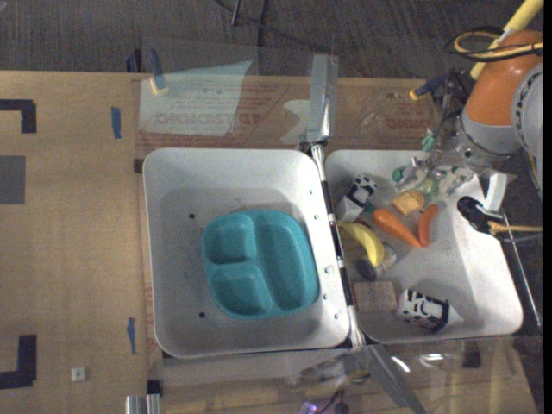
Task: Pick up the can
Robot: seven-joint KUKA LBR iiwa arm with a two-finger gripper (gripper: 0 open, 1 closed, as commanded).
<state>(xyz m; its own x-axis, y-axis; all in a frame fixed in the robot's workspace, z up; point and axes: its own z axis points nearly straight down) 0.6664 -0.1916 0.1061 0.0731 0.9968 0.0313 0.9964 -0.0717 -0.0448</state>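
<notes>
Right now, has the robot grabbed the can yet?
Not yet. Done: nothing lifted. In hand: the gripper hangs over the right bin's back, near the carrot. Left: what looks like the can lies near the front, apart from it, needing grasping and lifting.

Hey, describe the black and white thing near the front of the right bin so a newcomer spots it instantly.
Find the right bin. Along its near edge, beside a brown square block, lies the cow-patterned item. Another cow-patterned piece stands at the far side by the banana.
</notes>
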